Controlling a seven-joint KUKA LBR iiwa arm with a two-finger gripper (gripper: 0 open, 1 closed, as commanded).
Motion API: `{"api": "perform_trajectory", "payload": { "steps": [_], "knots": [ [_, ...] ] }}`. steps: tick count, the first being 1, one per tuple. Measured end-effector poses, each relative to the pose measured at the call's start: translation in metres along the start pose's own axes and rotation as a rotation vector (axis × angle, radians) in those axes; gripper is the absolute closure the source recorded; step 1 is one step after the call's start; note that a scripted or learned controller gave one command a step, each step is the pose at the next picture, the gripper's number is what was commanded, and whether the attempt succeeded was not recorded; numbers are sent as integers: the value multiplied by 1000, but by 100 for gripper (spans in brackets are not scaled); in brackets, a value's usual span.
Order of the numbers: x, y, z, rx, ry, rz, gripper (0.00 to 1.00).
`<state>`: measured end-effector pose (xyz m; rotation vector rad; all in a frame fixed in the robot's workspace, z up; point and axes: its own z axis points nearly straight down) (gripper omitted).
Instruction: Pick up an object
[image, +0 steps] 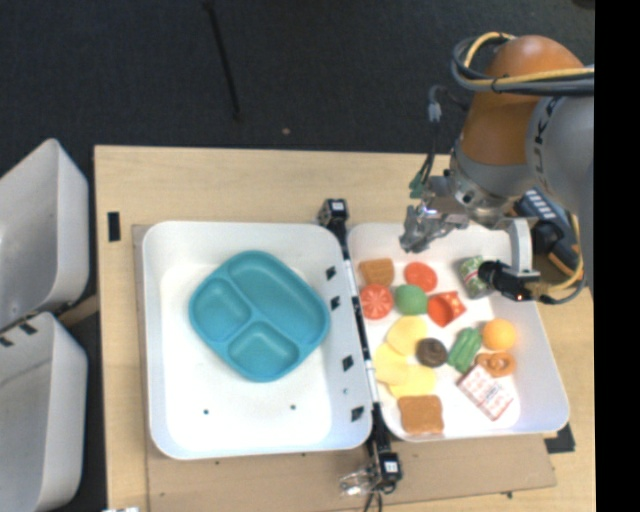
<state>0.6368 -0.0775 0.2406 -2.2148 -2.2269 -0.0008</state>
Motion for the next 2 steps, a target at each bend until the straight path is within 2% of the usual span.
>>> {"api": "perform_trajectory", "payload": {
  "steps": [1,2],
  "knots": [
    [31,-34,-2,2,0,1,100],
    [56,-35,-3,1,0,1,100]
  ]
}}
